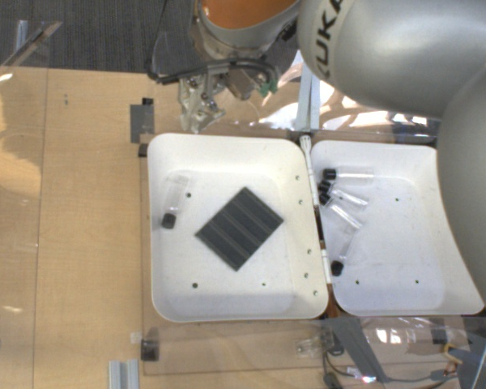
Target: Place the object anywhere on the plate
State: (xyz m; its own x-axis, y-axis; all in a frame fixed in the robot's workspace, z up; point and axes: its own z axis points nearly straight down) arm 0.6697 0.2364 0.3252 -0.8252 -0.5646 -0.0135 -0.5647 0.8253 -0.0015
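Well, the tool (pixel 201 108) hovered above the left bin's (pixel 166 294) far rim, its grip impossible to judge. A clear vial (pixel 172 200) lay left of the dark plate (pixel 240 228), apart from it.

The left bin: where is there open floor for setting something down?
In the left bin, bare floor lies along the near wall below the dark ribbed plate and in the far right corner. A clear vial occupies the left side. The right bin's left part is crowded with vials.

A pale wooden desk (pixel 65 217) fills the left and foreground. Beyond its far edge lies dark grey ribbed carpet (pixel 81 14). Light glints off the wood.
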